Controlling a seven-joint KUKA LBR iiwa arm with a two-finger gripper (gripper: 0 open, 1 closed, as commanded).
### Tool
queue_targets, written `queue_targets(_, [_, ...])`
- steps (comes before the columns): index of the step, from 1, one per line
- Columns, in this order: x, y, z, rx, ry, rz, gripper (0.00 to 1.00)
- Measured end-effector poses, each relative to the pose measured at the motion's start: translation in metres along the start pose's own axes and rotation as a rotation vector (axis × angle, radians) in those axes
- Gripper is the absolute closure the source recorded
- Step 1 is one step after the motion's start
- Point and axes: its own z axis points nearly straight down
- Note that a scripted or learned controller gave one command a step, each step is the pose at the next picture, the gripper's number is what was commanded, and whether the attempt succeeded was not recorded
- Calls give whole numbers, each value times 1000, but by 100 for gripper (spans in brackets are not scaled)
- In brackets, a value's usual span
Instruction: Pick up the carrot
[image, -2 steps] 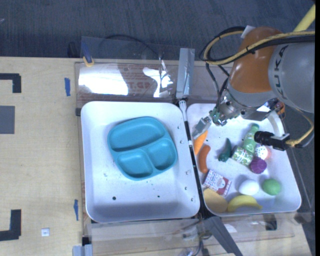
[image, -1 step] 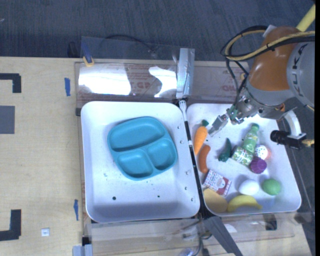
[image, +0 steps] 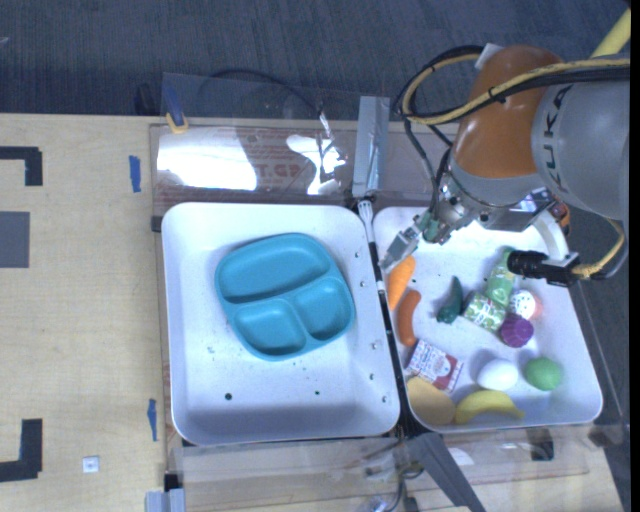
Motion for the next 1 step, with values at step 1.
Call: queue_targets(1, [-29, -8, 0, 0, -1, -60, 0])
